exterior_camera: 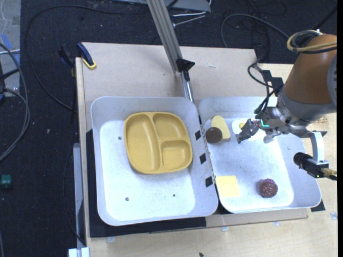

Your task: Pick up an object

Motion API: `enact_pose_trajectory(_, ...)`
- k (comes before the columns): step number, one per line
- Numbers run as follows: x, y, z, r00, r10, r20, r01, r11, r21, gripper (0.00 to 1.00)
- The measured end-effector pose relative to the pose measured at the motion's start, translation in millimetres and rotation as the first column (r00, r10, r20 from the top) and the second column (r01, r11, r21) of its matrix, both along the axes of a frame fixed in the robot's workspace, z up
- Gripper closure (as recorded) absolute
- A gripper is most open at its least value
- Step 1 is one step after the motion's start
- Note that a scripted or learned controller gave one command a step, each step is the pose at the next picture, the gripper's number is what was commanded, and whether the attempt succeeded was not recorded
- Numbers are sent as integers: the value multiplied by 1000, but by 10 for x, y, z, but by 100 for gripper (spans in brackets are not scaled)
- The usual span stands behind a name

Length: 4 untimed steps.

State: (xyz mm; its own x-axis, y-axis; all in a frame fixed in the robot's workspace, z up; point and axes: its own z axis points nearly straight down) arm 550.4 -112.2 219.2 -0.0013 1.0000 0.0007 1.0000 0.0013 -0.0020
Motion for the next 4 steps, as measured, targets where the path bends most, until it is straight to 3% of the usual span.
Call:
enact_pose_trajectory(1, 3, 0, 3, 1000, 0, 1, 0, 1000, 0, 0)
enact_pose_trajectory(4, -31, 51, -1269, 1000, -2, 4, 2, 1000, -2, 0)
